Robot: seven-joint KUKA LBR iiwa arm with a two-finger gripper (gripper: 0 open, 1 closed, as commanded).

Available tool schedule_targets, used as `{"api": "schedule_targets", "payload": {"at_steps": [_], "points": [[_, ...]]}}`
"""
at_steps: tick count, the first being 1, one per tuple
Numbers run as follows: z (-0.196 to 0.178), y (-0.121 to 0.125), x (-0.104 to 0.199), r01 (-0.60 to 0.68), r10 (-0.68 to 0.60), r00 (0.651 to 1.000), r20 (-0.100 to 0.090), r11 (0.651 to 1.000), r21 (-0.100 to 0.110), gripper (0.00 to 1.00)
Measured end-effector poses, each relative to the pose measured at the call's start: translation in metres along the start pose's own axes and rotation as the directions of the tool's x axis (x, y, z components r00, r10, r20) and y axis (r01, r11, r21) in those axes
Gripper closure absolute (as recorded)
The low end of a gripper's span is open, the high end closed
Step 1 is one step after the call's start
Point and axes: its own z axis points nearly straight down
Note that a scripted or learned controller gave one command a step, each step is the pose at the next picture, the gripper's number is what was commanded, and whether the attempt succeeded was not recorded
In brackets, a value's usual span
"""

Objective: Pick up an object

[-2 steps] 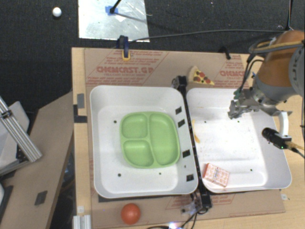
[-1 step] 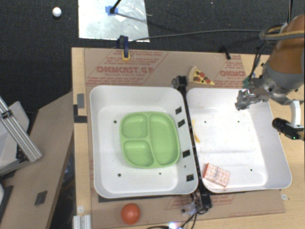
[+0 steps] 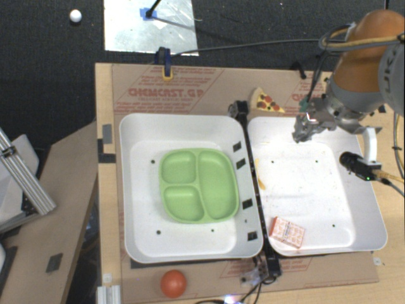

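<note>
The gripper (image 3: 304, 132) hung over the far edge of the right bin (image 3: 373, 233), and whether its fingers were open or shut could not be told. The only thing in that bin was a small packet (image 3: 288, 232) well apart at the near-left corner. A straight descent would likely have closed on bare floor, and the flat packet beside the wall could slip from the fingers.
</note>
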Motion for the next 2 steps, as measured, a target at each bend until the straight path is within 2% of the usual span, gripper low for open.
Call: {"api": "schedule_targets", "payload": {"at_steps": [2], "points": [[0.014,0.004,0.12,0.0,0.0,1.0,-0.001,1.0,0.003,1.0]]}}
